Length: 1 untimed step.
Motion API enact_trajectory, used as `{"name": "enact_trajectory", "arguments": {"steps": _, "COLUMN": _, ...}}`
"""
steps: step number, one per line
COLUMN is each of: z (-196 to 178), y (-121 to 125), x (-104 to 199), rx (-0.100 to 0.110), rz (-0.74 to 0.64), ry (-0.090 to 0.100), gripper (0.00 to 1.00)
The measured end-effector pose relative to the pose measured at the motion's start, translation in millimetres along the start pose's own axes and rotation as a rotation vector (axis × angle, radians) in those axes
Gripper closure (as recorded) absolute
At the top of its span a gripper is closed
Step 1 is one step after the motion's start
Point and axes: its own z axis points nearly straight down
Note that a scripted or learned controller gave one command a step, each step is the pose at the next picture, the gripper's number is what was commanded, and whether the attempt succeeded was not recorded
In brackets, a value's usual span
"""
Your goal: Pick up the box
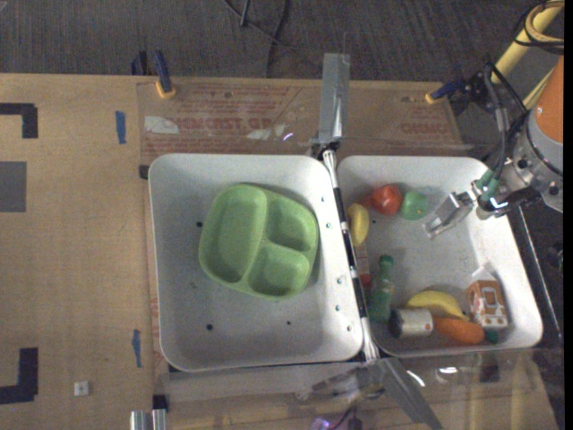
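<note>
The wooden surface (81,240) carries two white bins. The left bin (179,330) holds a green divided plate (260,240) with bare floor around it. The right bin (519,267) is crowded along its near edge, and the box (486,303) sits in that near right corner, beside a carrot (461,330) and banana (434,300). The hand (448,215) hangs over open floor up from the box, well apart from it, grasping nothing; its spread I cannot tell.

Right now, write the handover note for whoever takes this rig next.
Tool: hangs over the upper middle of the right bin, nothing between its fingers.
Box: small orange and white carton, lying in the right bin's lower right corner, next to the carrot and banana.
Done: nothing yet; box not grasped.
Left: move the tool toward that corner, descend, grip the box, lift.
</note>
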Motion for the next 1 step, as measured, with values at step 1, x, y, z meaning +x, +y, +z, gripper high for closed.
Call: {"name": "enact_trajectory", "arguments": {"steps": 1, "z": 154.6, "y": 16.0, "x": 58.7, "rx": 0.003, "rz": 0.039, "ry": 0.002, "gripper": 0.0}}
